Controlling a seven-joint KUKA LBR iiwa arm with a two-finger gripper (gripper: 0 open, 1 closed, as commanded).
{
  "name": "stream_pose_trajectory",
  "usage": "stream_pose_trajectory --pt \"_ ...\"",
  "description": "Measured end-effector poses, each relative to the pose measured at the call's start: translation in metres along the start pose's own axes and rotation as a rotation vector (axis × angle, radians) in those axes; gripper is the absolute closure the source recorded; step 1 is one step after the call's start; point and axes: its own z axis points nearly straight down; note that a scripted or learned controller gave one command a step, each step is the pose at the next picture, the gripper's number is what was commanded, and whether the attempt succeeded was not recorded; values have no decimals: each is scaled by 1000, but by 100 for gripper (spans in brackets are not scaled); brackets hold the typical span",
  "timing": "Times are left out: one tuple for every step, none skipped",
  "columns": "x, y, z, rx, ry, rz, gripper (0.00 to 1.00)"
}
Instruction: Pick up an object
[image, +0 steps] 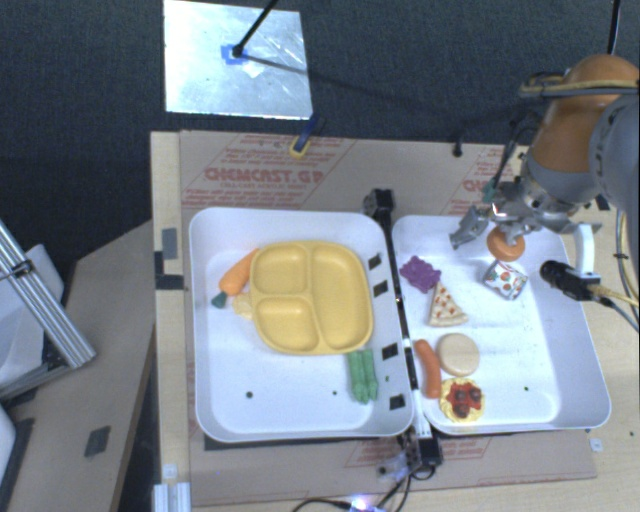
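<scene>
My gripper (490, 234) hangs over the back of the right bin (570, 390), open, its fingers spread apart and nothing clearly between them. A small orange round piece (507, 246) lies just under its right side; I cannot tell if they touch. A silver crumpled can (505, 280) sits just in front of that. Further left lie purple grapes (420, 272) and a pizza slice (446, 305). Near the front are a beige bun (459, 353), a red-orange sausage (428, 367) and a yellow tart with red berries (463, 400).
The left bin (215, 400) holds a yellow divided plate (305, 297), a carrot (237, 272) at the plate's left edge and green beans (362, 375) in front of it. A black divider (393, 290) runs between the bins. A silver sheet (238, 60) lies behind the bench.
</scene>
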Motion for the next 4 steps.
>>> stream_pose_trajectory --pt "2 2 42 -1 0 -2 0" --pt "1 6 43 -19 -4 -2 0" --pt "1 8 32 -25 -6 -3 100" --pt "-2 17 -16 -11 -2 -4 100"
